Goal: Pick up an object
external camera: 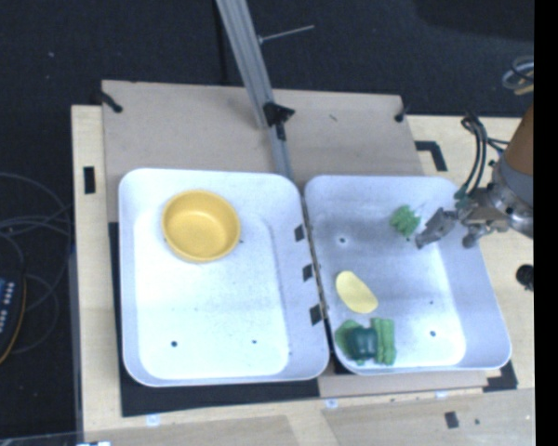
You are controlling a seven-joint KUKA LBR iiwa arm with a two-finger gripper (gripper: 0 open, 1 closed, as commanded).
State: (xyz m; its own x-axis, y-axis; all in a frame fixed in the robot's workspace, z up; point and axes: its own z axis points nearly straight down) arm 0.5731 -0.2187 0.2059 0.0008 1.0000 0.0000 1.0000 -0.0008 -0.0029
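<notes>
White plastic, shallow, rounded corners: two bins side by side on the bench (93, 277), their inner rims touching at frame centre.

Left bin (214, 342): one yellow bowl (201, 225) in its upper left part, round, smooth, upright, open side up. Rest of the floor is bare speckled white.

Right bin (418, 291): four items.
- Small light-green block (405, 219), upper middle, lumpy outline.
- Pale yellow oval piece (356, 292), flat and smooth, near the left wall, lower centre.
- Dark teal rounded object (357, 341) at the lower left, shape unclear.
- Bright green ribbed piece (384, 340), elongated, touching the teal object's right side.

Gripper (451, 228) sits over the upper right of the right bin, coming in from the frame's right edge. Grey metal fingers (433, 229) are spread apart, nothing between them. Left fingertip lies just beside the light-green block, to its right; contact cannot be judged from this angle.

Grey metal rail (246, 49) runs at a slant from the top of the frame down to the bins' junction.
</notes>
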